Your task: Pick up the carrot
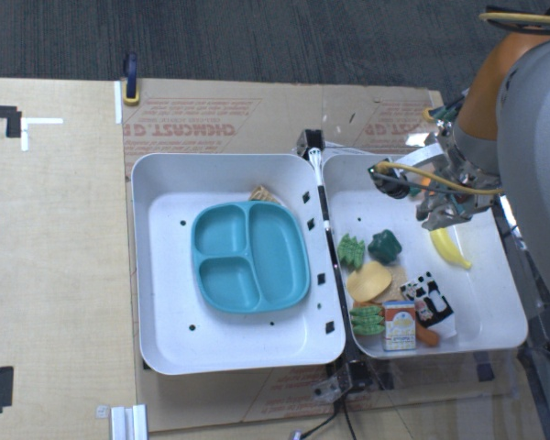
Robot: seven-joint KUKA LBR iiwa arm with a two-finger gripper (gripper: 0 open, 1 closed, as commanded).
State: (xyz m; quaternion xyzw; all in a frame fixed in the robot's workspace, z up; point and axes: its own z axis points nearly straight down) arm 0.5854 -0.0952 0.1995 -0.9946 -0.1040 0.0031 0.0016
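The small orange carrot (428, 336) lies at the near edge of the right bin (495, 314), long way sideways, half hidden by a little box (400, 325). Farther back, the gripper (437, 207) hangs; its state cannot be told. Brown bench (55, 264), dark floor beyond.

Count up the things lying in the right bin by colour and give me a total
Green: 3, a leafy piece, a dark green piece and a ridged piece
Yellow: 2, a banana and a pale wedge
Orange: 2, the carrot and a small carton
Black and white: 1, a checked piece
Total: 8
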